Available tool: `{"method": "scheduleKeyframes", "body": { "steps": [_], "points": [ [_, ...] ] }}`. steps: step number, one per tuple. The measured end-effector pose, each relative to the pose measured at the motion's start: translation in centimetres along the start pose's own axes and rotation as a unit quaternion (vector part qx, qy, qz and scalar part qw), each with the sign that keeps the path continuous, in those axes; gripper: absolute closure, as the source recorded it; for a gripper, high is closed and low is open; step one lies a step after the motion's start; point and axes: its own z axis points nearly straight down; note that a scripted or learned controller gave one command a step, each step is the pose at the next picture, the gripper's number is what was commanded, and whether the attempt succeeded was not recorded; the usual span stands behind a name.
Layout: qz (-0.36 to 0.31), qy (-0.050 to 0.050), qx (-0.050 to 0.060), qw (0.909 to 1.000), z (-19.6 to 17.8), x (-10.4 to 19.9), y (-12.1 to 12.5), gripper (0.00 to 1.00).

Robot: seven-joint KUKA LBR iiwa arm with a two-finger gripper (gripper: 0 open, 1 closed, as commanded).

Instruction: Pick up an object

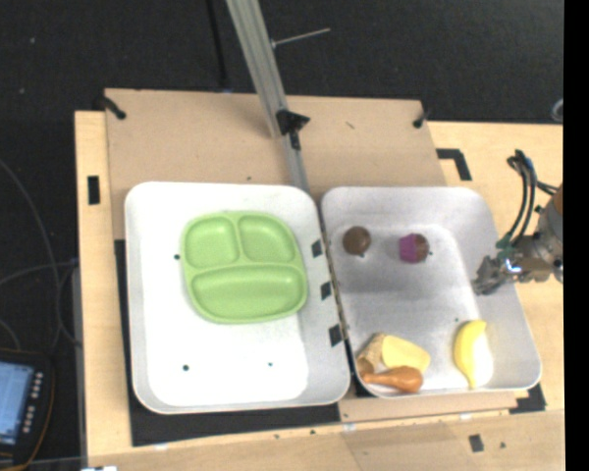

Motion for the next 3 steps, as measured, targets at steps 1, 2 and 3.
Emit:
{"method": "scheduleKeyframes", "body": {
  "steps": [1,2,3],
  "points": [
    [-0.004,0.000,0.000,1.0000,-4.9,-0.2,0.2,1.00],
    [-0.005,0.002,0.003,1.0000,-4.8,4.1,0.6,1.00],
    [-0.006,0.002,0.003,1.0000,-3.5,9.6,0.0,1.00]
  ]
}}
